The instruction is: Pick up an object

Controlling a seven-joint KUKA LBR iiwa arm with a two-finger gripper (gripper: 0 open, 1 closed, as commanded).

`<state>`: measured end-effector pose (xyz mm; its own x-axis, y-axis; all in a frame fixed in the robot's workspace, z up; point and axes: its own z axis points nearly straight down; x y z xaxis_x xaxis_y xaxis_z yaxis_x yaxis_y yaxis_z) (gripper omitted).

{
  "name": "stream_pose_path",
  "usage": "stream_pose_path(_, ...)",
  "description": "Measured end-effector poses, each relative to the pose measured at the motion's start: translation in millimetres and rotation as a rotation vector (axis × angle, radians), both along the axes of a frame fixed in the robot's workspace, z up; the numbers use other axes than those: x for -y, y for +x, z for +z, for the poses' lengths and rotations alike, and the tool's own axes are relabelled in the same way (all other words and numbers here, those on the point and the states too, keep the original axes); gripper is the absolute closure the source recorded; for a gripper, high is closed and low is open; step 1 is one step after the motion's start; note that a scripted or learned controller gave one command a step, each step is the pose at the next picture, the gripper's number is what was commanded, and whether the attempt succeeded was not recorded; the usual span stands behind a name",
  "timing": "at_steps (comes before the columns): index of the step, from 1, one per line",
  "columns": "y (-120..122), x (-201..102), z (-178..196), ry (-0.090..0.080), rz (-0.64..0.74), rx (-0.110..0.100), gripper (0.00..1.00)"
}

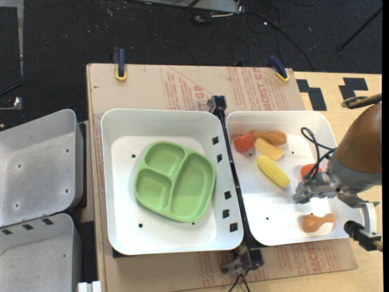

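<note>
The right bin (267, 224) is holding the toy food. A yellow corn cob (273, 171) is lying near the middle of it, tilted, with 1 end pointing up and left. Just above the corn, a pale yellow piece (268, 149) is lying, maybe cheese, though it is hard to be sure. A red tomato (244, 142) is sitting to its left, near the bin's left wall, and it looks like it is touching the yellow piece. A long orange-brown piece (271, 137), like a sausage or bread roll, is lying along the top, just beside the tomato and the yellow piece. Down near the front wall, an orange chicken leg (317, 222) is lying by itself, well apart from the corn.

The gripper (309, 193) is hanging low over the right side of this bin, between the corn and the chicken leg. It is close to both but it is not touching the corn. Something small and red (309, 170) is peeking out just above the gripper, partly hidden by it. I cannot tell if the jaws are wide or narrow, and I cannot see anything held between them. The grey arm (358, 169) with its orange band (368, 139) is reaching in from the right.

The left bin (121, 224) is holding 1 green plate (175, 181) with 3 parts. The 2 bins are sitting side by side on a brown board (170, 84).
</note>
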<state>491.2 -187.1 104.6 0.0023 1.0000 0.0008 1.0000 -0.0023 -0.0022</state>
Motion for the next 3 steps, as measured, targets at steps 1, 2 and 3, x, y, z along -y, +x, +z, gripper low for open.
stream_pose_path(1, 9, 3, 46, -0.002, 0.005, 0.005, 1.0)
stream_pose_path(2, 10, 4, 109, -0.003, 0.005, 0.008, 1.0)
stream_pose_path(3, 5, 11, 166, -0.004, 0.005, 0.007, 1.0)
